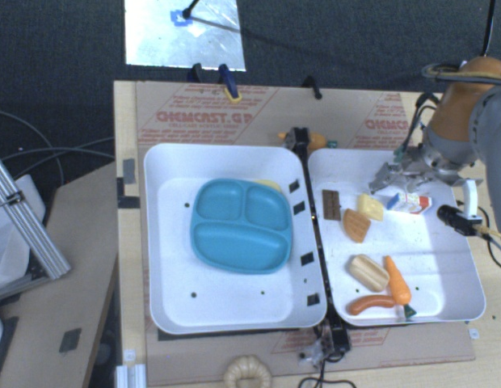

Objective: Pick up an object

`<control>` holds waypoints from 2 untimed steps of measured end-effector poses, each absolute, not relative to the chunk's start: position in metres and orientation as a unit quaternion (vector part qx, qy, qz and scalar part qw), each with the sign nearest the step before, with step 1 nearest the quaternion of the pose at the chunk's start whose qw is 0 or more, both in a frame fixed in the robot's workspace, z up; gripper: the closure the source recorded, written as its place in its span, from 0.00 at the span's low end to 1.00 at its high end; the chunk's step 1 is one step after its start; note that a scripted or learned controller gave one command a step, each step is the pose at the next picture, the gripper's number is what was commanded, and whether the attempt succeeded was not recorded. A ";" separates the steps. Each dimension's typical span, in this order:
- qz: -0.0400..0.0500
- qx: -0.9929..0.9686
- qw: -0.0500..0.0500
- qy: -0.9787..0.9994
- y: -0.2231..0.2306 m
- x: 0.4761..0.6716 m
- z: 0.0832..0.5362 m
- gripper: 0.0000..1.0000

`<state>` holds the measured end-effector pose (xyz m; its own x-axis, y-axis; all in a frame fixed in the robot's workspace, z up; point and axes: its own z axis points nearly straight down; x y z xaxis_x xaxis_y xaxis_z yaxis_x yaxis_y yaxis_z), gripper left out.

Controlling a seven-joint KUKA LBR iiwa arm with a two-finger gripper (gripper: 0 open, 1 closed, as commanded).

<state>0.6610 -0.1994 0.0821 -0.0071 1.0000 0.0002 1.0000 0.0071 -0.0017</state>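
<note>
Right bin (469, 293): carrot (397, 280) lies lengthwise, tip toward far side.

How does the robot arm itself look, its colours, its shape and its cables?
The grey rounded arm carries an orange band above the wrist. Dark cables loop along its side. The metallic grey gripper below ends in thin fingers.

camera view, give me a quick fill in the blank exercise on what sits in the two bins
1. The blue plate lies in the ____ bin.
2. The carrot lies in the ____ bin, beside the bread roll.
3. The plate has ____ compartments.
4. The gripper hangs over the ____ bin.

Missing words: left; right; three; right
</note>
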 end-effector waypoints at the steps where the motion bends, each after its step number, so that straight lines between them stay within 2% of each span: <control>1: -0.001 -0.704 -0.003 -0.710 -0.200 0.664 0.097 1.00; 2: -0.003 -0.705 -0.004 -0.709 -0.196 0.665 0.163 1.00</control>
